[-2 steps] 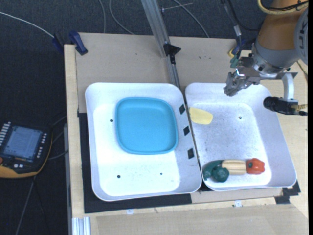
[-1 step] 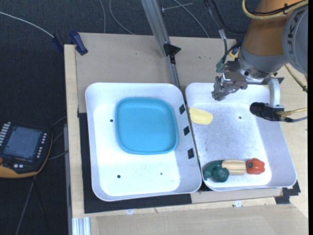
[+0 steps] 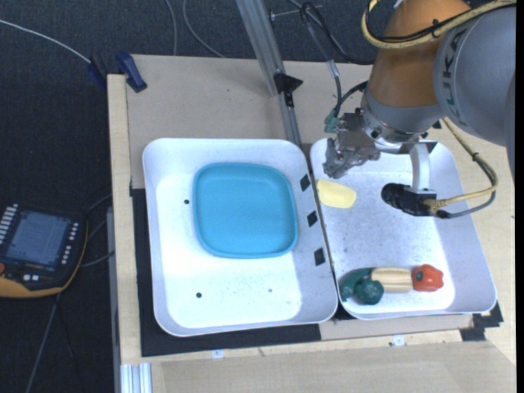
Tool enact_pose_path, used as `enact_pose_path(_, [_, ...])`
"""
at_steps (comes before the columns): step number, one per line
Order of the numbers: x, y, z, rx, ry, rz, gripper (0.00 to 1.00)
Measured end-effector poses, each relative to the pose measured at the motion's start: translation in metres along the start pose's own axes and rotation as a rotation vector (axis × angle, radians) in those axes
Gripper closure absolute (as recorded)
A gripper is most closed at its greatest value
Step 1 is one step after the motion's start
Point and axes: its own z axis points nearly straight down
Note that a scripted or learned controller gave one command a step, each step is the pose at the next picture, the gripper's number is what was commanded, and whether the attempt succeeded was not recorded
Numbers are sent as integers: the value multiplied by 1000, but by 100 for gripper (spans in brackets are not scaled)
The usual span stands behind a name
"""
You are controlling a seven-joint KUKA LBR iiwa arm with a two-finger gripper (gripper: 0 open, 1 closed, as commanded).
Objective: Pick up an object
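My hand [image 3: 337, 167] hangs low over the right bin [image 3: 458, 219], near its upper left corner and close to the divide between the two bins. From this slanted view I cannot tell whether it is released or clenched, and I see nothing caught in it. Just below and beside it lies a pale yellow object [image 3: 336, 194] on the bin floor, its upper edge almost under my hand; whether the two touch I cannot tell.

Along the near edge of the same bin three things lie in a row: a dark green object [image 3: 362, 288] at the left, a tan wooden piece [image 3: 391, 279] lying flat in the middle, and a red object [image 3: 426, 277] at the right. They sit close together, apparently touching.

The left bin [image 3: 164, 244] carries a blue square plate [image 3: 244, 210], lying flat near its middle.

A black part [image 3: 407, 198] hangs from my wrist over the right bin, with a yellow cable running off it. On the floor left of the tabletop [image 3: 196, 80] rests a handheld control pendant [image 3: 37, 246].
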Motion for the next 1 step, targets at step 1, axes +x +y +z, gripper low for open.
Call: enact_pose_path(1, [60,-17,2,0,0,-1,100])
